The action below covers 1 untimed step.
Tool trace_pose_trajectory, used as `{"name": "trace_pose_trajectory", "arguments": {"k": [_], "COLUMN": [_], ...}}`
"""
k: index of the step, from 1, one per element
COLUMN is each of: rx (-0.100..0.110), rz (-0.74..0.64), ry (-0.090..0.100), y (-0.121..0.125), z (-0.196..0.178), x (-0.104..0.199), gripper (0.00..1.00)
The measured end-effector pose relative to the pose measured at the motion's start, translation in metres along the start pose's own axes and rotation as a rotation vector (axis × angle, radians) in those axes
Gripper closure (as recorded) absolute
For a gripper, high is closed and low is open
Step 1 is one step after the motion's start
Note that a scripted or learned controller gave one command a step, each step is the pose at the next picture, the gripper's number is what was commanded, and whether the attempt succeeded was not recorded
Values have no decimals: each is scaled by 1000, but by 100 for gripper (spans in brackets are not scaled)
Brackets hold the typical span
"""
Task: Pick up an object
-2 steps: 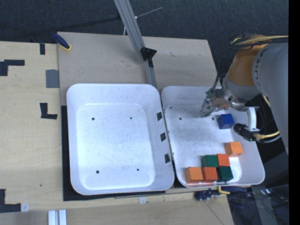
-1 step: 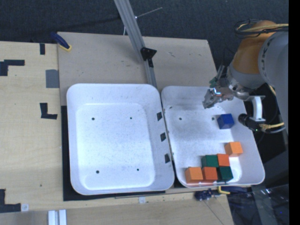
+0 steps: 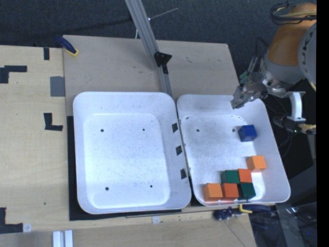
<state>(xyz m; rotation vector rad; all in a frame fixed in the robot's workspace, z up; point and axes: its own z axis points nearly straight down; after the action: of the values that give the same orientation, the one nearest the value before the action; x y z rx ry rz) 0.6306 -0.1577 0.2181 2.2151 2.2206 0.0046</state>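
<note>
Gripper (image 3: 239,101), grip state unclear, hangs by the right bin's (image 3: 216,103) far rim, so descending might miss the blue cube (image 3: 247,133).

A pale wooden bench (image 3: 31,153) stands on dark carpet (image 3: 205,9).

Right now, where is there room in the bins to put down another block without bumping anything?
The left bin has bare floor all across. In the right bin, the far-left part is bare, between the shared rim and the blue block. It is crowded at the near-right corner, where orange and green blocks bunch together. The gripper hangs over the right bin's far rim.
</note>
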Motion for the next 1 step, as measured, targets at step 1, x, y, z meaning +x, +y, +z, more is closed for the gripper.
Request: {"name": "trace_pose_trajectory", "arguments": {"k": [1], "rx": [2], "rz": [0], "ry": [1], "y": [1], "z": [-33], "x": [0], "gripper": [100]}}
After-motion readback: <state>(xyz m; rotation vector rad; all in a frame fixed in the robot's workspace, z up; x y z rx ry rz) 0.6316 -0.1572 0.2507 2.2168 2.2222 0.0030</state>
